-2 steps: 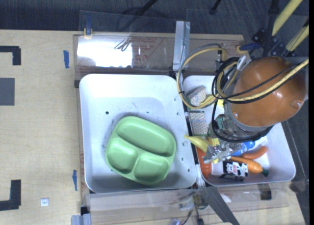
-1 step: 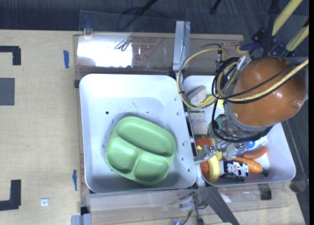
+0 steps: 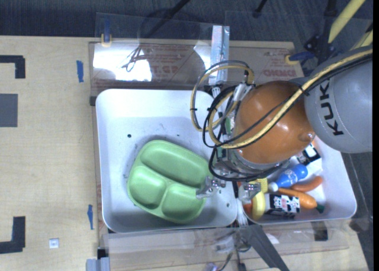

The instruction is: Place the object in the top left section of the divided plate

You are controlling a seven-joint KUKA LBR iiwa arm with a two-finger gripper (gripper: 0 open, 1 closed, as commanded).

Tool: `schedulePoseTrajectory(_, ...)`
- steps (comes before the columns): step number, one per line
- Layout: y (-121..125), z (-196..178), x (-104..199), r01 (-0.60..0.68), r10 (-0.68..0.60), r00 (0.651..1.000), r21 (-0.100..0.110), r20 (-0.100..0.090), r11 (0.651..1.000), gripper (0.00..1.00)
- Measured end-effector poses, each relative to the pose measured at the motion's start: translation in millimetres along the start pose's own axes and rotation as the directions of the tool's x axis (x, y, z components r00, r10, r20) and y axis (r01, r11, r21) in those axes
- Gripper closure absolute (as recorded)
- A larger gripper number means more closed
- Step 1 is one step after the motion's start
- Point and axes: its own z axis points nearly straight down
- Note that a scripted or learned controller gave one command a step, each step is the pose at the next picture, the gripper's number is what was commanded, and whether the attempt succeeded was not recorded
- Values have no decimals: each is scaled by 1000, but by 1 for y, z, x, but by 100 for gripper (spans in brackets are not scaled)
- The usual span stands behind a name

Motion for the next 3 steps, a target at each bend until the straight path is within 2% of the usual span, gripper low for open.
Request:
schedulePoseTrajectory(1, -23, 16, -8, -173, 172, 983, -23, -57, 985, 0)
schedulePoseTrajectory(2, -67, 33, -32, -597, 595, 802, -15, -56, 802, 0)
schedulePoseTrajectory(3, -69, 21, -32, -597, 595, 802, -9, -52, 803, 100)
